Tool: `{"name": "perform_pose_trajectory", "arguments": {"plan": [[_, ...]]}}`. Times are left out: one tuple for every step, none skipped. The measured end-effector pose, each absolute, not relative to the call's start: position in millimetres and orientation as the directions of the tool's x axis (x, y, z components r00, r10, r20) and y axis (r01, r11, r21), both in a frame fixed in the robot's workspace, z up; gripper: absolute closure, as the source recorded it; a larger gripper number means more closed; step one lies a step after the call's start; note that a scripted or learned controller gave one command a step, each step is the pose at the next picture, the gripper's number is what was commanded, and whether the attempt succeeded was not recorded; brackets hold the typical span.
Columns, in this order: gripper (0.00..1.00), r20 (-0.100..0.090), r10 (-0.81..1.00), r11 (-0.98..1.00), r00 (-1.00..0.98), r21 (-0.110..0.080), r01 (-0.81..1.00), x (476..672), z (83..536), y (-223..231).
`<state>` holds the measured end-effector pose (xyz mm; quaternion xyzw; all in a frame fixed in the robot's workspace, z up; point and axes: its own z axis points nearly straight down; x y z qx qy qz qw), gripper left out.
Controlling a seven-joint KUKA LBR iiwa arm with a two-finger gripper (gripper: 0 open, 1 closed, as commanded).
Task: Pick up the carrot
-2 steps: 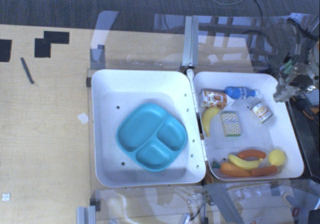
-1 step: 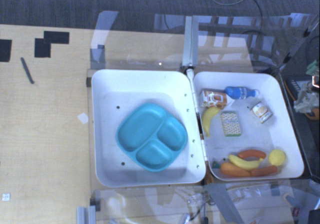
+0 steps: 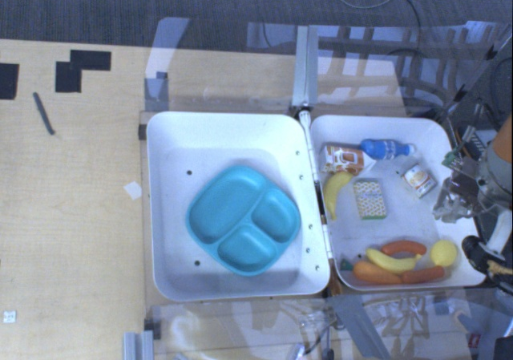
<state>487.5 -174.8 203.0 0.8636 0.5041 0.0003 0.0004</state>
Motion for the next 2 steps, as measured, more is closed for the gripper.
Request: {"name": "perform_pose_trajectory", "arguments": {"plan": [[1.0, 0.001, 0.74, -0.672, 0.672, 0.003, 0.74, 487.9, 190.4, -191.6], [0.0, 0.001, 0.74, -0.672, 0.672, 0.003, 0.74, 487.9, 190.4, -191.6]]}}
